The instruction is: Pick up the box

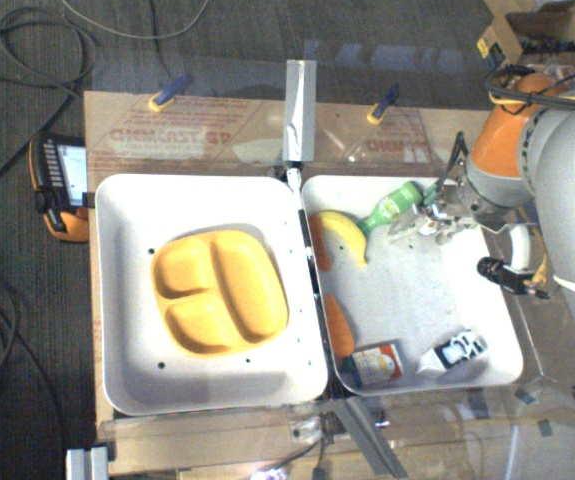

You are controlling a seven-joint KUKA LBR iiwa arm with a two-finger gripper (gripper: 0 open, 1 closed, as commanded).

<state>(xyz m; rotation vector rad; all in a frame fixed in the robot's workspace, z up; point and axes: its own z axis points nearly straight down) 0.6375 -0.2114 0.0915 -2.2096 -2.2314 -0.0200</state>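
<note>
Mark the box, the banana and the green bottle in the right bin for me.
box [377, 364]: camera view, on its top face, at the bin's near edge.
banana [346, 235]: camera view, on the middle of its curved yellow body.
green bottle [395, 204]: camera view, on its green body.

1. The right bin's [487, 313] middle floor lay bare — open room from above.
2. Banana [345, 235] and green bottle [395, 204] crowded its far end; the box [377, 364] sat against the near wall.
</note>
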